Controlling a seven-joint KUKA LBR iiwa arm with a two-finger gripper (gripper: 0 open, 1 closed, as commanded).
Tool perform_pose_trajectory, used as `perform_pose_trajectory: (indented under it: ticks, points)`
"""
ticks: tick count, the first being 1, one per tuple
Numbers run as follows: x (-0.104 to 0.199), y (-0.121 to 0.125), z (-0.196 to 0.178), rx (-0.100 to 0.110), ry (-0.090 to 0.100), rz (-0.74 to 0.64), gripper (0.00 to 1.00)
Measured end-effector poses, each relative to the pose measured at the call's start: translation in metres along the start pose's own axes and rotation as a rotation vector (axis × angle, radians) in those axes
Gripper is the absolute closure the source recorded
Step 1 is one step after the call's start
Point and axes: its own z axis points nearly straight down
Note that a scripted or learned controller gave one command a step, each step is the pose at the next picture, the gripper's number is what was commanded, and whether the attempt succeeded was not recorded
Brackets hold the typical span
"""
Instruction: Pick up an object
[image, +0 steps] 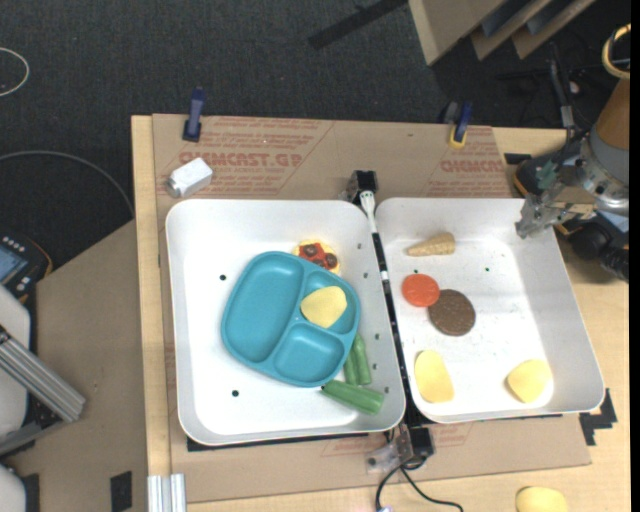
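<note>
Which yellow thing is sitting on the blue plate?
The pale yellow piece rests in the blue plate in the left bin. The other two yellow pieces lie on the right bin's floor.

A single fixed camera looks down at a slant from above the near side, taking in the whole brown cardboard-topped bench (300, 150) and both shallow white plastic bins, left (200, 400) and right (570, 310), from moderately far.

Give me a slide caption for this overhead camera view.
Gripper poised over the right bin's far corner; blue plate sits in the left bin.
</note>
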Motion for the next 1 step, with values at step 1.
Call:
perform_pose_trajectory:
  ticks: [1]
  points:
    - [0.0457, -0.0194, -0.101, -0.008, -0.001, -0.004, 1.0]
